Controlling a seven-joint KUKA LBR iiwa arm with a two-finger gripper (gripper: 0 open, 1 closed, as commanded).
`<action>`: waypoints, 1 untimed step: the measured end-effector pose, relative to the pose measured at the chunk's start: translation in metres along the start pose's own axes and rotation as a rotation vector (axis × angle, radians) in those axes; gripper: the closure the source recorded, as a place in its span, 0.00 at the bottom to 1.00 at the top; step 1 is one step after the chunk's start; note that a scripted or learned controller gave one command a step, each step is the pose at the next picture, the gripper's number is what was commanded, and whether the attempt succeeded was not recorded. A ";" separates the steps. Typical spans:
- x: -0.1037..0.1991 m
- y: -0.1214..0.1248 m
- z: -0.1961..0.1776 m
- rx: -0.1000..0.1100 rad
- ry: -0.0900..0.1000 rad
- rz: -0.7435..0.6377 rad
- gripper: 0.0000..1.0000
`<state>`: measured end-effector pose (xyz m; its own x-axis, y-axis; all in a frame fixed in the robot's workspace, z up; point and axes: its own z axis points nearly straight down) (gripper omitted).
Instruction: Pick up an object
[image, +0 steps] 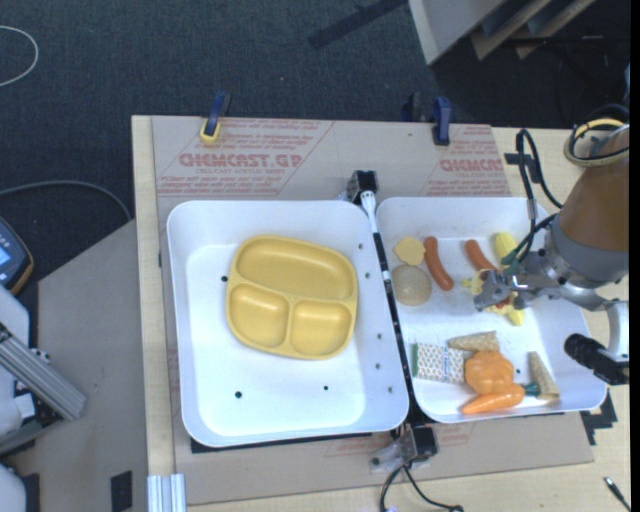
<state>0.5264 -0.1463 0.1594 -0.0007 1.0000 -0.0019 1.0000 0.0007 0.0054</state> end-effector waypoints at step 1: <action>-0.001 0.007 -0.063 -0.002 -0.001 -0.001 1.00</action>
<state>0.5333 -0.1476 0.2220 -0.0012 1.0000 -0.0025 1.0000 0.0012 0.0076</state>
